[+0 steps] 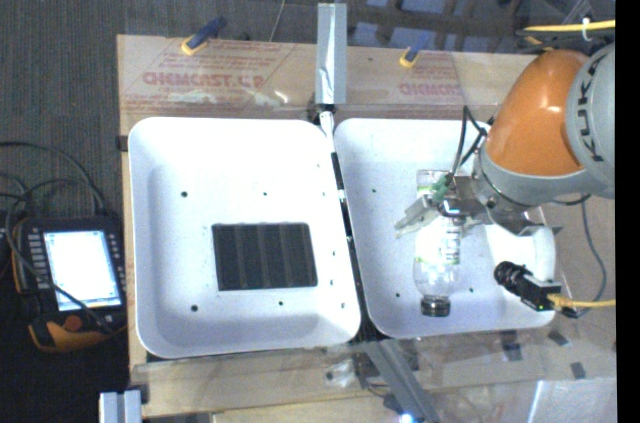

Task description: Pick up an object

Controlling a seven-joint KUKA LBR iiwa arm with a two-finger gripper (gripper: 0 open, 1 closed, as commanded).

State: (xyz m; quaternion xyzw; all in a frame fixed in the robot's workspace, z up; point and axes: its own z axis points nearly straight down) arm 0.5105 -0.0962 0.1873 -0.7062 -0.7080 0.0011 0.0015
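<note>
The grey KUKA arm with the orange band (540,116) is reaching in from the right over the right-hand shallow white bin (385,291). A clear plastic bottle with a dark cap (436,256) is lying there, long axis running near to far. The two-finger gripper (447,204) is hovering over the bottle's far end; I cannot tell its state.

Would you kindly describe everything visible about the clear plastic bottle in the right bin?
The clear plastic bottle lies on its side in the right white bin, its dark cap end pointing toward the bin's near edge. It looks transparent, with a faint greenish tint. The two-finger gripper sits over its far end; whether it grips cannot be told.
</note>
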